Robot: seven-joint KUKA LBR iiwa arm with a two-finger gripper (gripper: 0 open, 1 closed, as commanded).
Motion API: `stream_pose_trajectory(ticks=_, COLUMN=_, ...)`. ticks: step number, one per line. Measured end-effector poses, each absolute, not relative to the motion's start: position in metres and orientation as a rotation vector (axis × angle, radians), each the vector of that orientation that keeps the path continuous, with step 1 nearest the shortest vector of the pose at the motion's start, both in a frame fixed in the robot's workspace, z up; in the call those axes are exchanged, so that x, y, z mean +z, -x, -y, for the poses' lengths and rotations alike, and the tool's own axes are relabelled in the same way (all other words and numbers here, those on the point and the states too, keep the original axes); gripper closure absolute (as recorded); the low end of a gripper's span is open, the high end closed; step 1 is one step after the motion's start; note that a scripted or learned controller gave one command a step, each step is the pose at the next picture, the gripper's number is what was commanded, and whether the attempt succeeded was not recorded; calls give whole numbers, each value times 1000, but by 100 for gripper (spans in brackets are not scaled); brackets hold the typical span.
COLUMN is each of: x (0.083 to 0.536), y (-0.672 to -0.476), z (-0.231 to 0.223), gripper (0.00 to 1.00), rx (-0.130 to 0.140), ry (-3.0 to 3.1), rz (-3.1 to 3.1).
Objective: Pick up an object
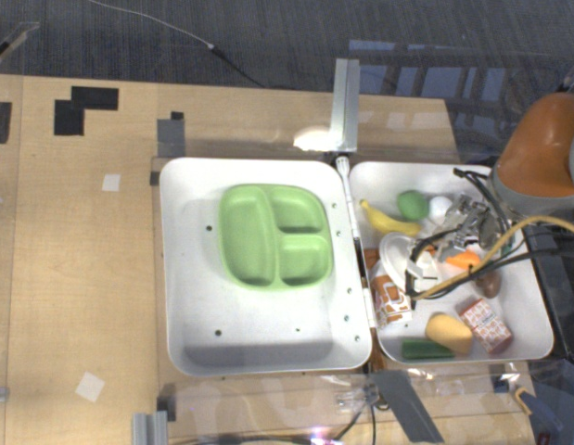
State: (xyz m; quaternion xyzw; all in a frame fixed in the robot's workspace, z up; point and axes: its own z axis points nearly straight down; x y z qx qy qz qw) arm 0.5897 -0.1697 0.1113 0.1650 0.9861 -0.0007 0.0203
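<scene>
Lying in the left bin (189,341) was a green divided plate (273,235); the right bin (537,341) held a banana (389,219), light, smooth, probably best gripped mid-body, near the pincer (458,225), state unclear

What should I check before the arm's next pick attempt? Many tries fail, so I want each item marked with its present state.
1. Gripper is over the right bin: ok.
2. An object is seen between the jaws: cannot tell, cables and clutter hide them.
3. Targets lie within the bin, such as the banana and the green ball: ok.
4. Objects are spaced for a clean grasp: not ok, they crowd together.
5. Green tray sits apart in the left bin: ok.
</scene>
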Motion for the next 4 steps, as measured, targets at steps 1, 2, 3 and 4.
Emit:
stream_pose_trajectory(ticks=1, x=140, y=-545, z=207, gripper=100, rx=-5, ry=-90, rz=-3130)
stream_pose_trajectory(ticks=2, x=144, y=-584, z=205, gripper=100, rx=-5, ry=519, rz=-3087)
stream_pose_trajectory(ticks=3, x=233, y=-604, z=205, gripper=100, rx=-11, ry=1281, rz=-2854)
stream_pose_trajectory(ticks=4, x=231, y=-603, z=205, gripper=0, rx=-5, ry=1283, rz=-2858)
